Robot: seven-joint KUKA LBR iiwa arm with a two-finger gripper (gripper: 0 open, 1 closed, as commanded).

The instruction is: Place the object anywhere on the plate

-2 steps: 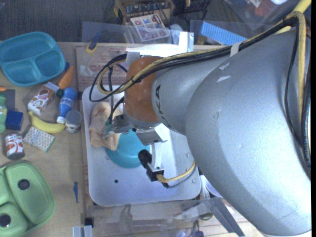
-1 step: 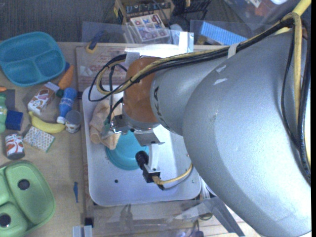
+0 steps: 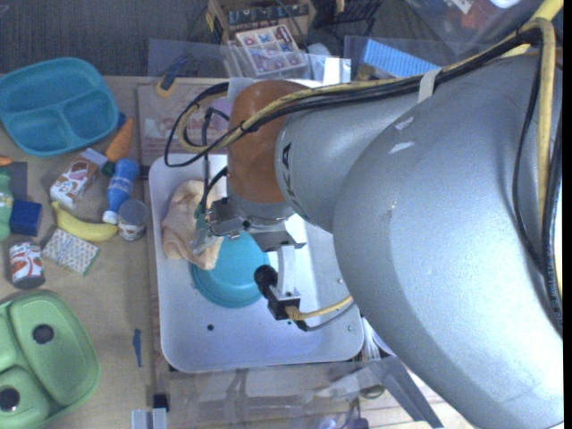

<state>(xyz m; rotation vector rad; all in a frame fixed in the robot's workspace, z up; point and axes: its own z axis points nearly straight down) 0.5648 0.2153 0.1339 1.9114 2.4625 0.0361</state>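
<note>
The gripper (image 3: 207, 231) sat at the centre left of the frame, low over the white bin (image 3: 268, 347), and whether it was spread or closed could not be told, since the wrist hid it from above. It hung at the upper left edge of the blue plate (image 3: 228, 280), right against a crumpled beige cloth (image 3: 183, 222) that lay partly on the bin floor and touched the plate's left rim. Whether the cloth was gripped could not be seen.

The arm (image 3: 429, 222) came in from the right as a broad grey mass filling most of the right half of the frame, narrowing to the orange band (image 3: 255, 150) above the wrist, with black and yellow cables (image 3: 357, 83) running along it.

On the desk (image 3: 116, 266) to the left lay a teal divided tray (image 3: 58, 105) in the upper left, a banana (image 3: 82, 223), a blue bottle (image 3: 119, 189), a small can (image 3: 132, 217) and a green moulded tray (image 3: 40, 356) in the lower left. Printing on the small packages was too blurred to read.
</note>
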